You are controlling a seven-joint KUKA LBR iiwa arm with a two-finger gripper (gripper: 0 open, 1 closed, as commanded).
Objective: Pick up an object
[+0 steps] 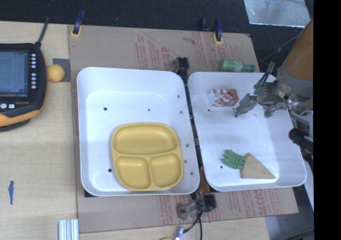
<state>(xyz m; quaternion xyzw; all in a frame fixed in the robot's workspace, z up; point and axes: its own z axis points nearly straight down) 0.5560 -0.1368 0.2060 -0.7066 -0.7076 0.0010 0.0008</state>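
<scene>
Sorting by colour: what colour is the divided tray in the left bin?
Yellow divided tray, seen in the camera view.

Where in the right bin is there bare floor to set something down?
The right bin has a bare stretch across its middle, between the small packet at the top and the green toy with the tan wedge at the bottom. The upper right is crowded by the gripper.

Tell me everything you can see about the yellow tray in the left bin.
The yellow tray looks like smooth moulded plastic, rounded at the corners, with three compartments: one wide at the top, two smaller below. It lies flat, slightly turned, on the floor of the left bin, toward its lower right. Nothing lies in it.
</scene>
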